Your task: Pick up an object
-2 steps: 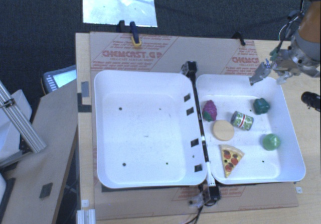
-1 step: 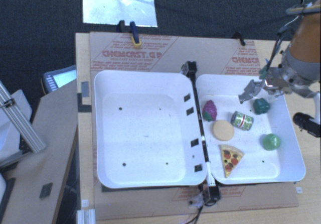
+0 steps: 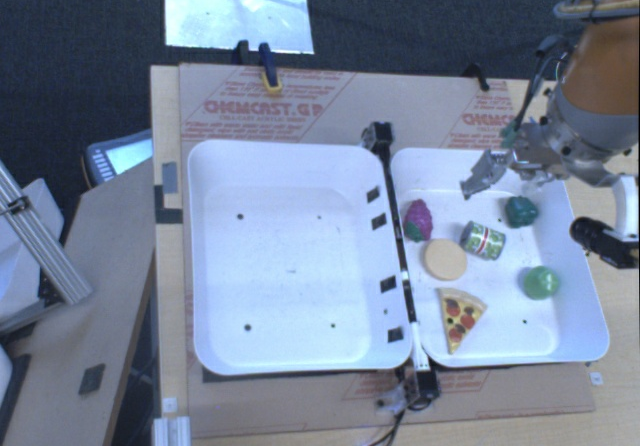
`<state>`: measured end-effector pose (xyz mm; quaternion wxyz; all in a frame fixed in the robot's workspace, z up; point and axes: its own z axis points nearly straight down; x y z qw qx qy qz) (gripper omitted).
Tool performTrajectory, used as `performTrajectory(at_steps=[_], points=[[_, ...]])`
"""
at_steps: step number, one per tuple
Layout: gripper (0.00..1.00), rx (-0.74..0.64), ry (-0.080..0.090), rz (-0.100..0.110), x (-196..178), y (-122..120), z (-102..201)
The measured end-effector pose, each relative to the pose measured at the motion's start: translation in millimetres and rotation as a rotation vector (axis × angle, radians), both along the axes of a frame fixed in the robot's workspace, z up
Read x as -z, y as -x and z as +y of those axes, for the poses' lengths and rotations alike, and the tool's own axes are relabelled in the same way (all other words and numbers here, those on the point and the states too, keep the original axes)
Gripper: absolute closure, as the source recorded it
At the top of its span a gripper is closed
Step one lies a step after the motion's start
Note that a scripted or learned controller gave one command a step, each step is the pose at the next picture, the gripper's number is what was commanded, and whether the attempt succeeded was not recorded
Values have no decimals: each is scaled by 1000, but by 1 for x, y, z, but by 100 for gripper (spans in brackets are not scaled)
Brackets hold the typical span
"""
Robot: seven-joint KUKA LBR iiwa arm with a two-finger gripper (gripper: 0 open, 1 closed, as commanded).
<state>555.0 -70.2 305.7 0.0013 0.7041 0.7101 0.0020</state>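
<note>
Hovering above the right bin (image 3: 575, 334), the jaws' opening is unclear.

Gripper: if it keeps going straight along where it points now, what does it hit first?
The gripper points down-left over the right bin. Likely the bin floor first, near the purple object. Depth is unclear from this single view, so it might clip that object.

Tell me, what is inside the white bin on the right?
In the right bin: a purple toy, a can, a tan disc, a pizza slice and two green pieces. The arm hides the far corner.
</note>
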Motion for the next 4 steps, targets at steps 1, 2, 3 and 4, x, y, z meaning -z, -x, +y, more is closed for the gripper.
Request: performTrajectory(at_steps=[1,2,3,4], points=[[0,-4,-3,12,61,55,86],[100,3,0,1,47,51,80],[100,-4,-4,-12,-84,29,149],[100,-6,-4,-2,-126,58,235]])
